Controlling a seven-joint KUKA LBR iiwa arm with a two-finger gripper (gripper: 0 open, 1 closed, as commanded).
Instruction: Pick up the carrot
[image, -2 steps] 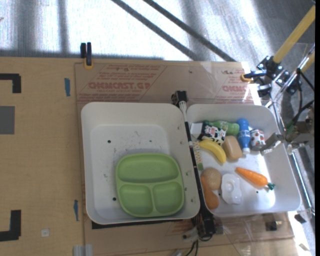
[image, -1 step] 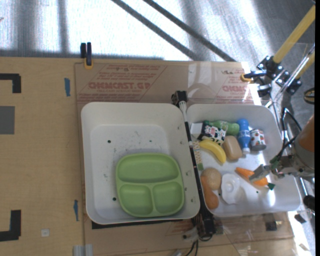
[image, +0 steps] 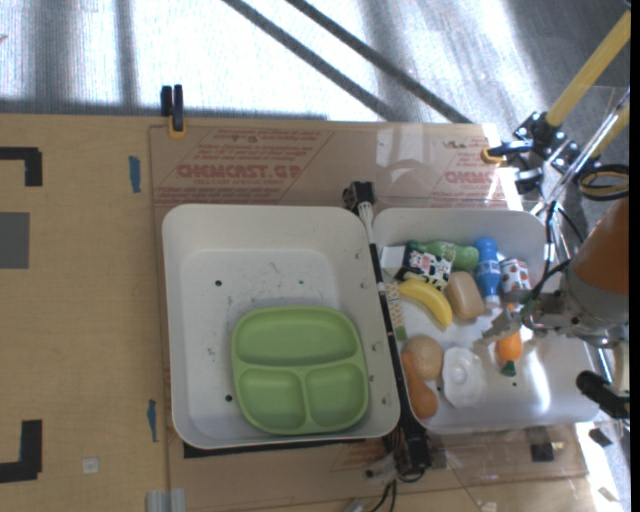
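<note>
Orange and small, the carrot (image: 510, 346) sits in the right-hand bin (image: 530, 405), toward its right side, with a green tip showing just below it. The gripper (image: 508, 330) comes in from the right and is directly at the carrot, the metal jaws reaching to its upper left edge. Whether the jaws are spread or pinching the carrot cannot be told from this slant. The carrot's long axis appears to run roughly up and down in the view, across the arm's line of reach. A white lidded cup (image: 463, 372) lies just left, a banana (image: 425, 300) farther up.
</note>
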